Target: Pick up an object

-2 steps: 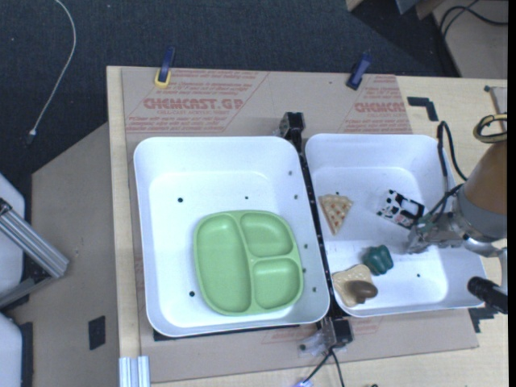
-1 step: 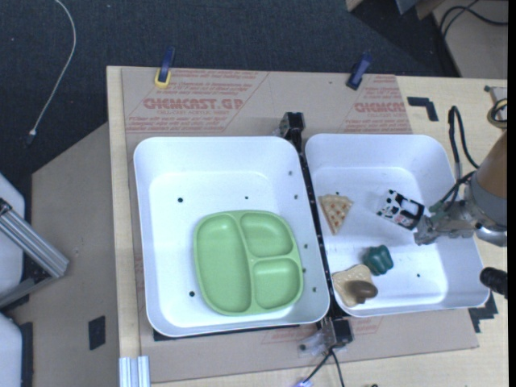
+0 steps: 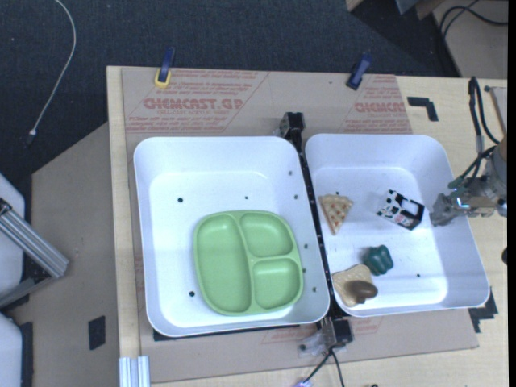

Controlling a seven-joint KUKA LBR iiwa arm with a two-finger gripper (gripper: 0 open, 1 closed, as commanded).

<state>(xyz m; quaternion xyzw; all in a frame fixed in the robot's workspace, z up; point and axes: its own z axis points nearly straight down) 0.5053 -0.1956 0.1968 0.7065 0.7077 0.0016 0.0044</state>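
The right bin (image 3: pixel 419 156) holds several small things: a tan pizza-slice wedge (image 3: pixel 334 210) near its left wall, a black-and-white toy (image 3: pixel 400 209) in the middle, a teal lump (image 3: pixel 377 259) below it, and a tan and brown piece (image 3: pixel 355 285) at the front left corner. My gripper (image 3: pixel 448 208) reaches in from the right edge, over the right bin's right rim. It sits just right of the black-and-white toy and apart from it. Nothing shows in its grasp.
A green three-compartment plate (image 3: pixel 247 260) lies in the left bin (image 3: pixel 161 184). A black clip (image 3: pixel 292 124) sits at the back where the two bins meet. Yellow (image 3: pixel 164 69) and blue (image 3: pixel 358 71) clamps hold the board's far edge. Cables hang at the right.
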